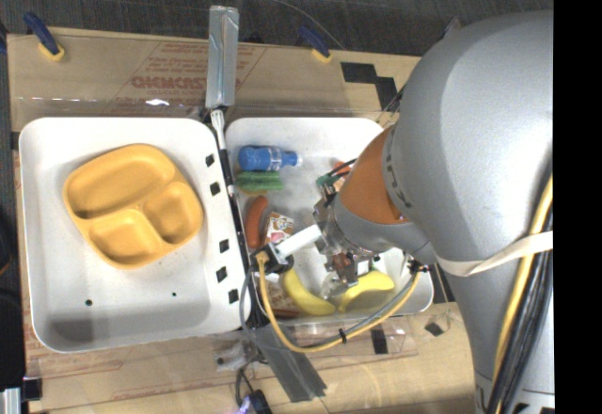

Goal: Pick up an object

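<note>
Gripper (340, 278) state: cannot tell, hidden under the wrist.
Banana (308, 294): lying just left-below the gripper, long axis running left-right.

Left bin (38, 243): divided tray (132, 203) lies inside. Right bin (310, 132): bottle (265, 158) at back, banana (308, 294) at front, probably a packet (279, 228) between them.

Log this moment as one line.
arm: over right bin | gripper: low by bananas | left bin: yellow tray
</note>
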